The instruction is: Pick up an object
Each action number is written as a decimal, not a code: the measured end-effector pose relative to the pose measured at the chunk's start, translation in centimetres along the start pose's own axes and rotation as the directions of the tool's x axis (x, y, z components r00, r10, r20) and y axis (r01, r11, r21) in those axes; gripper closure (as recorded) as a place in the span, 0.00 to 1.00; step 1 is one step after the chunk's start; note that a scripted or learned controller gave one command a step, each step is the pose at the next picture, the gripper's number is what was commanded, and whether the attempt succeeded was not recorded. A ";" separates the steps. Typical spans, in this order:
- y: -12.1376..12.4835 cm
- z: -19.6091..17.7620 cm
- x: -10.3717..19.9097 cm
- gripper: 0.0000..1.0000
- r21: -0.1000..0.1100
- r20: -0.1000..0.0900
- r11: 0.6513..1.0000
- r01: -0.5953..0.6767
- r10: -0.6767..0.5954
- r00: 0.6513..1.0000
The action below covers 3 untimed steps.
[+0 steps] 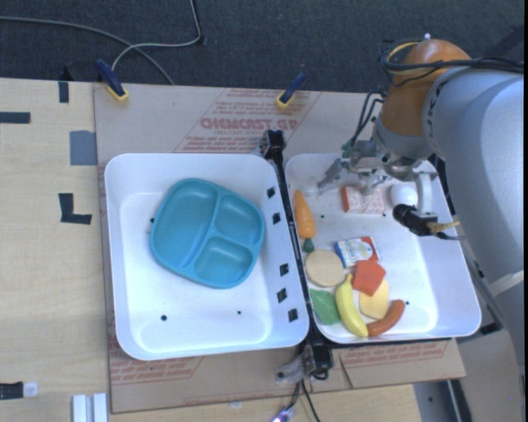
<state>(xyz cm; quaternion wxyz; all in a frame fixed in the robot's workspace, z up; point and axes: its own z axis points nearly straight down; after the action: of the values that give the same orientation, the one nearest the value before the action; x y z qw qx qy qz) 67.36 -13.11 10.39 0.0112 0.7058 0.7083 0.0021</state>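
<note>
Toys lie in the right bin, mostly toward its near side: a carrot by the left wall, a round cracker, a small blue carton, a red block, a yellow piece, a banana, a green piece and a sausage close together, several touching. A pink-and-white box lies apart, at the far side of this bin. The hand is low over the far part of the right bin, just above that box. I cannot tell if its fingers are spread or pressed together, and nothing is seen between them. The left bin holds a blue divided plate. Both bins stand on cardboard on the counter. Two yellow-blue clamps hold the far edge of the cardboard.
</note>
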 end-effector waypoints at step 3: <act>-0.1 1.1 0.3 0.00 0.003 -0.002 1.000 -0.002 0.002 1.000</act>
<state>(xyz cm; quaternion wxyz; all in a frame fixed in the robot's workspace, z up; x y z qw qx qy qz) 67.27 -12.85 9.33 0.0095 0.7067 0.7074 0.0017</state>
